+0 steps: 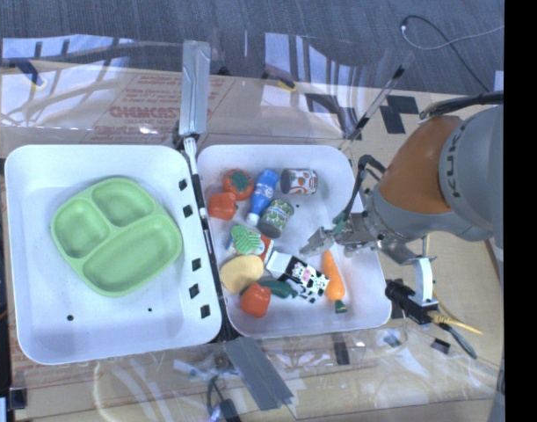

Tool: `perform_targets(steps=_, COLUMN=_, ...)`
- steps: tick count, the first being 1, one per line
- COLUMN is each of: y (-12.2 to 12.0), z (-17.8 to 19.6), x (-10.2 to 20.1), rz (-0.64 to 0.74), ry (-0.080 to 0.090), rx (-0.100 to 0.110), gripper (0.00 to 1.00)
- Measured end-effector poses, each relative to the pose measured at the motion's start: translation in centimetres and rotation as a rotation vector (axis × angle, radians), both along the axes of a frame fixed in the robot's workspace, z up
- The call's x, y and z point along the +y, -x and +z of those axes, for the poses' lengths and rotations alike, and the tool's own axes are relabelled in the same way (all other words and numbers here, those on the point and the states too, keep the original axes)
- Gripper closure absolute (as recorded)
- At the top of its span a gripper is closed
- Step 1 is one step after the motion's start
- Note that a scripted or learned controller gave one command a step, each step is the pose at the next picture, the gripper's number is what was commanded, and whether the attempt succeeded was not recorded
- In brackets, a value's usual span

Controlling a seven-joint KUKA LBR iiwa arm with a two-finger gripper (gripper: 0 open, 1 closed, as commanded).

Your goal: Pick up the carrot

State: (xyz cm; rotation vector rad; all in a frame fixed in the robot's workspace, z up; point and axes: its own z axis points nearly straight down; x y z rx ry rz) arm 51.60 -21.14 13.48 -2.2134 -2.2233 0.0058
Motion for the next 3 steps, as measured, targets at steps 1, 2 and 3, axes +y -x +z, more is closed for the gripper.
perform_targets(steps=1, y=0.0, z=-4.3, x=0.1, rz=-0.082, ry=0.001, rx=-0.005, gripper=0.0)
perform_targets(steps=2, y=0.0, z=-3.3, x=0.1, rz=-0.077, ry=0.001, rx=-0.003, gripper=1.0)
perform_targets(steps=3, y=-3.3, z=7.8, x=1.5, rz=-0.063, ry=0.001, rx=-0.006, gripper=1.0)
